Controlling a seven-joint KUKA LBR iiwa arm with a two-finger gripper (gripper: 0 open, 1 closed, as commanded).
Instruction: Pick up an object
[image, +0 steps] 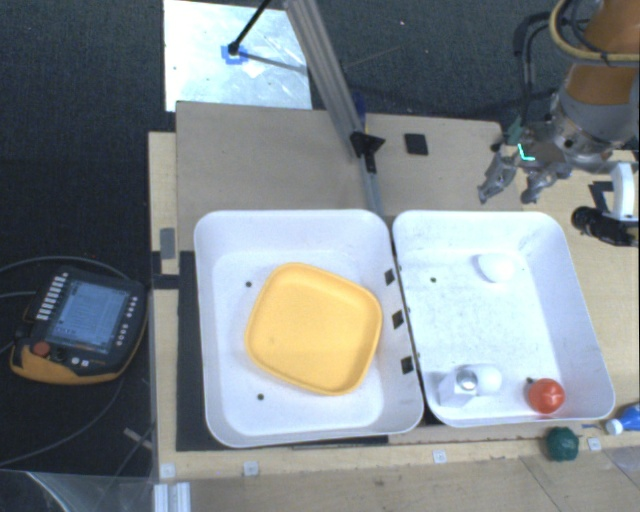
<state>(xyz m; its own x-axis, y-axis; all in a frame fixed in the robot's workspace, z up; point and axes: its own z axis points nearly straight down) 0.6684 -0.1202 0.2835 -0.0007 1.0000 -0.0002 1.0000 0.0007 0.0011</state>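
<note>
The jaws stand spread apart with nothing between them, the gripper (513, 186) hanging over the right bin's (572, 262) far rim. Inside that bin: a white egg-shaped object (494, 267) just below the rim, and a red ball (545, 395) and small metal-topped white piece (470, 380) at the near wall.

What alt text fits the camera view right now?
The arm's hand hangs open above the right bin's far edge, holding nothing. That bin holds a white lump, a red ball and a small white-and-metal item; the left bin holds a yellow plate.
</note>
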